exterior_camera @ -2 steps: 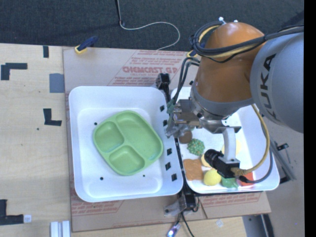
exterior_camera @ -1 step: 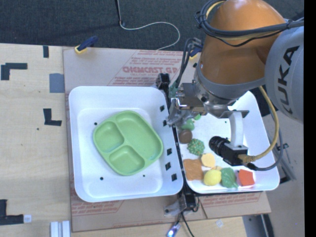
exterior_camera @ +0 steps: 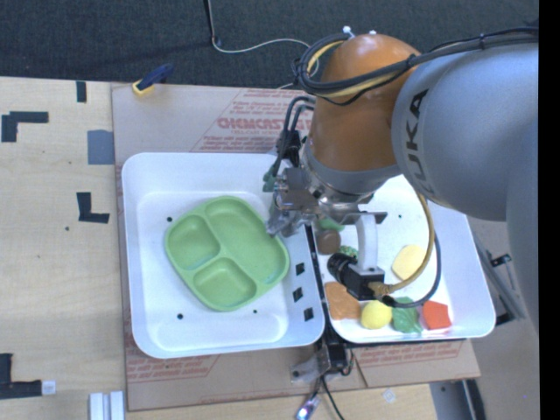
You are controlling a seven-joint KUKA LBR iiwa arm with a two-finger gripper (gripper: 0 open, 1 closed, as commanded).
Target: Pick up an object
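My gripper (exterior_camera: 282,220) hangs under the big orange wrist, low over the right edge of the green divided plate (exterior_camera: 226,252) in the left bin (exterior_camera: 144,234). It stands near the wall between the two bins. In the right bin (exterior_camera: 468,261) lie a pale yellow piece (exterior_camera: 408,261), a yellow ball (exterior_camera: 376,315), an orange flat piece (exterior_camera: 341,303), a red-orange block (exterior_camera: 437,315), a green leafy piece (exterior_camera: 405,320) and a small brown item (exterior_camera: 329,240). The arm hides much of the right bin.
The bins rest on a cardboard sheet (exterior_camera: 175,121) over a wooden bench. A blue and yellow clip (exterior_camera: 152,78) lies at the sheet's far left corner. A cable (exterior_camera: 214,24) runs across the dark floor behind.
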